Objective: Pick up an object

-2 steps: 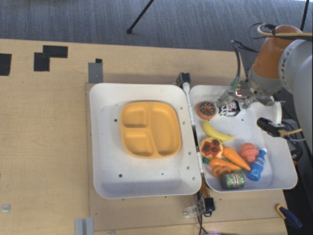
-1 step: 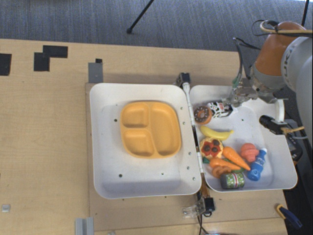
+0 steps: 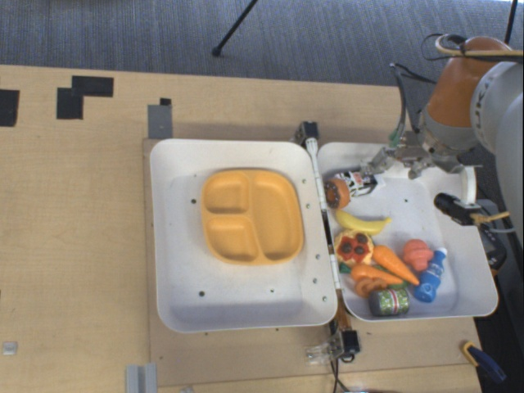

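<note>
Two white bins sat side by side on the worktop [image 3: 74, 219]. The left bin [image 3: 176, 301] carried a yellow divided plate [image 3: 250, 216] near its middle. The right bin [image 3: 467, 297] carried a small bottle [image 3: 350, 185] at its far left corner, a banana [image 3: 361, 220] just below it, and along the near edge a carrot [image 3: 395, 264], a green can [image 3: 388, 301] and a blue bottle [image 3: 430, 277]. The hand [image 3: 407, 155] hung over the right bin's far edge, near the small bottle.

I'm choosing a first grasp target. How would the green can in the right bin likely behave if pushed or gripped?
The green can lies on its side, so a nudge would probably roll it. The carrot and blue bottle crowd it, likely limiting travel. It looks rigid, possibly slippery.
</note>
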Robot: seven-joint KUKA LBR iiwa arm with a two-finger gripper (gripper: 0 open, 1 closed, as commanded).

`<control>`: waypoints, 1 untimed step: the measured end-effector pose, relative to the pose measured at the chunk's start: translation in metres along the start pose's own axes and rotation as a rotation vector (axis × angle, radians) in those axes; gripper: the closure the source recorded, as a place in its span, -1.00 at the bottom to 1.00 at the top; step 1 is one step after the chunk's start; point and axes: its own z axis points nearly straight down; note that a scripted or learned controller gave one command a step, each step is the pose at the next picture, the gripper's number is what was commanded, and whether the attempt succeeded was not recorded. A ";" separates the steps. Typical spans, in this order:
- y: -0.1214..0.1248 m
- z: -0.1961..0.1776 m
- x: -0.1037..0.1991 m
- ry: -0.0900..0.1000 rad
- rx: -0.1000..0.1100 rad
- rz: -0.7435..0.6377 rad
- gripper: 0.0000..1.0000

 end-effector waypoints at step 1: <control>0.010 0.028 0.045 0.006 0.017 -0.251 -1.00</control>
